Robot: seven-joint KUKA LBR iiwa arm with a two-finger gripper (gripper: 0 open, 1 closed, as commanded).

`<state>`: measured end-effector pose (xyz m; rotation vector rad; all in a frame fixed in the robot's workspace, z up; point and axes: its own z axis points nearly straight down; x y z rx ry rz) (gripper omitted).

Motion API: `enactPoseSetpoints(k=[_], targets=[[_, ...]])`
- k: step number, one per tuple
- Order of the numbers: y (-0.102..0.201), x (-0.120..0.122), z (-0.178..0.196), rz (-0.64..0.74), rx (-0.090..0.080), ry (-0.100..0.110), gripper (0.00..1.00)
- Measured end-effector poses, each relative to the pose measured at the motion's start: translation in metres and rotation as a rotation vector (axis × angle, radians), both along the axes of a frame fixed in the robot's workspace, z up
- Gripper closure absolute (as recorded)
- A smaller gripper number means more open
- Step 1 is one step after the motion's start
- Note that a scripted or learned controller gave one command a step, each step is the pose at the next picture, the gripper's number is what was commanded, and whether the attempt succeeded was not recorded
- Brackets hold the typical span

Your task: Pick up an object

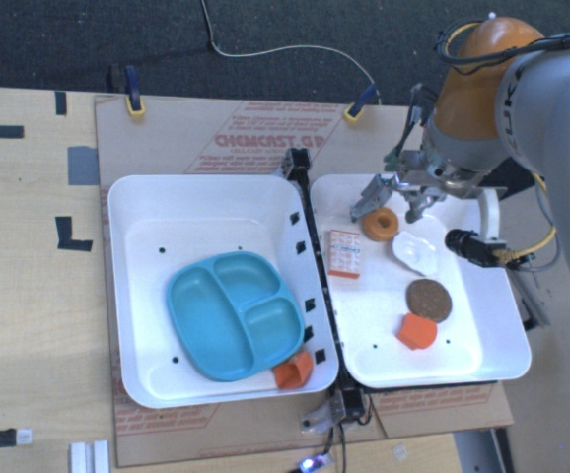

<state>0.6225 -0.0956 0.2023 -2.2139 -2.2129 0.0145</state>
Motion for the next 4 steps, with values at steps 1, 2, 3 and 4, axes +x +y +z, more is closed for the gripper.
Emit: enactPoseSetpoints(k=[1,2,3,4], targets=[[0.0,0.003,0.007,0.002,-0.001,-0.013,0.0],[-0.001,0.003,-0.037,0.002,-0.002,-0.008,0.0],[-0.001,-0.005,-0.083,0.002,-0.002,-0.008,0.0],[0.0,-0.005,-0.119,0.002,-0.003,-0.013,0.0]])
